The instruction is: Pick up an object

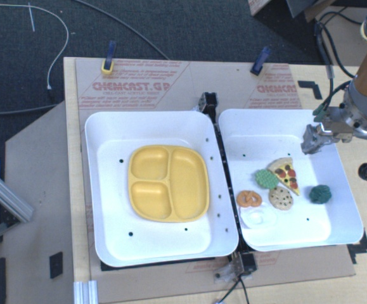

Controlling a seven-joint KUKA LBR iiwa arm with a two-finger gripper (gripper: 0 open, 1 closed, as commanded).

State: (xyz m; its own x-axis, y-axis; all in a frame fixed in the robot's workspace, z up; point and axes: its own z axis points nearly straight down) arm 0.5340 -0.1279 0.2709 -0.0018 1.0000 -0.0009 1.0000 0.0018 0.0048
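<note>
In the right bin (pixel 335 230) lie several toy food items: a pizza slice (pixel 284 171), a green leafy piece (pixel 266 179), a cookie (pixel 281 198), a pretzel (pixel 249 199), a dark green broccoli (pixel 320 194) and a small white piece (pixel 253 218). My gripper (pixel 311 142) hangs over the bin's upper right part, above and to the right of the pizza slice. I see nothing between its fingers. The arm comes in from the right edge.
The left bin (pixel 104 189) holds a yellow divided plate (pixel 169 183). A black clamp (pixel 208 102) sits between the bins at the back. Blue clips (pixel 109 57) (pixel 260 61) pin the board's far edge. Cables run across the dark floor behind.
</note>
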